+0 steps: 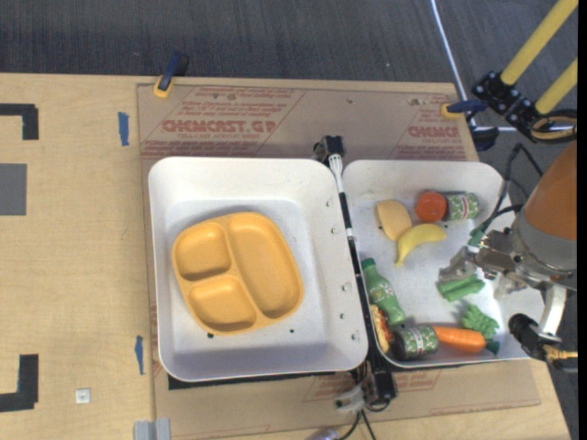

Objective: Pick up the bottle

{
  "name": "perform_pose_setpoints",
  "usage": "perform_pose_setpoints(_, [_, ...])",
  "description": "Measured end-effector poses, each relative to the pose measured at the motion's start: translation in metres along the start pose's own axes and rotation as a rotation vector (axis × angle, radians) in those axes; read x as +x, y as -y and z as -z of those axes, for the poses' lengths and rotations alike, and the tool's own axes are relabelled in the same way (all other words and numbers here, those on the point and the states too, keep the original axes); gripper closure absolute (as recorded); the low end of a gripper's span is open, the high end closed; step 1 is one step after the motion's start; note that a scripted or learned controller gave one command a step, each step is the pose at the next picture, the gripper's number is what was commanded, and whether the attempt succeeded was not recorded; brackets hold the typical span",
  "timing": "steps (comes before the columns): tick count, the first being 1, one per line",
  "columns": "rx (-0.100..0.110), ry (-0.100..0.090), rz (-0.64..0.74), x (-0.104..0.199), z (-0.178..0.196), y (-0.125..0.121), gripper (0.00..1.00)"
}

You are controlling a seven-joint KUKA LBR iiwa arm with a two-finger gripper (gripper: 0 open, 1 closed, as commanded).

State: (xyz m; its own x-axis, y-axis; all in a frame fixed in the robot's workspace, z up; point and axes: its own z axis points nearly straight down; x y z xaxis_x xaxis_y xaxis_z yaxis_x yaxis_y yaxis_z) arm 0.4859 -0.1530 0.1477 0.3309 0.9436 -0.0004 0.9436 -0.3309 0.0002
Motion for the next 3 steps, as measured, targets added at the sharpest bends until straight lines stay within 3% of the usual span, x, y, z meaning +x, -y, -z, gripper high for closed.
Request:
perform_pose_setpoints(1, [0.002, -0.002, 0.427, -0.017, -0.043, 0.001, 0.0])
perform_pose_setpoints(2, [-0.001, -0.001, 0.426, -0.017, -0.033, 0.0, 1.0])
perform_pose_setpoints(3, [0.0, -0.002, -0.05, -0.016, -0.061, -0.039, 1.0])
